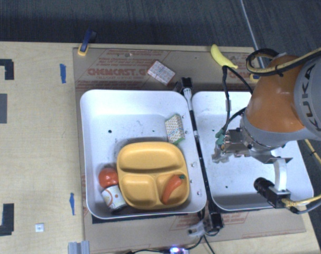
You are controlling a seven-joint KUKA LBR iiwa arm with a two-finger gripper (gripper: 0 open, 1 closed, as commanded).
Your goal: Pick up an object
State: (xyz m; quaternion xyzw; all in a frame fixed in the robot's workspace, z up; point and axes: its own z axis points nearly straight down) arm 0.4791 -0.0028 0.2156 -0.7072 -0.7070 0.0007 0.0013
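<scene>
Gripper: gripper (223,151) hangs low over the right bin (292,194), near its left wall; whether it is parted or closed I cannot tell, the wrist hides it.
Arm: grey body with orange band (274,102), reaching in from the right, covering much of the right bin.
Left bin: left bin (91,142) holds every candidate object.
Yellow tray: yellow divided tray (149,165), lying flat at the bin's front centre.
Orange piece: small orange-red item (173,187) resting in the tray's front right compartment, possibly a toy carrot.
Red-and-white item: rounded toy (110,187) just beside the tray's left edge, against the front left corner.
Patterned packet: small packet (174,127) near the right wall, behind the tray.
Surface: surface (33,142), pale wood, with a printed board (123,67) under the bins.
Writing: red print on the board reads roughly "CHEMCAST"; black letters "KU" on the arm (314,102).
Risk: judged from here, a descent meets bare bin floor, since the objects lie across the divider; crossing low could strike the bin walls; the tray looks too broad to grip.
</scene>
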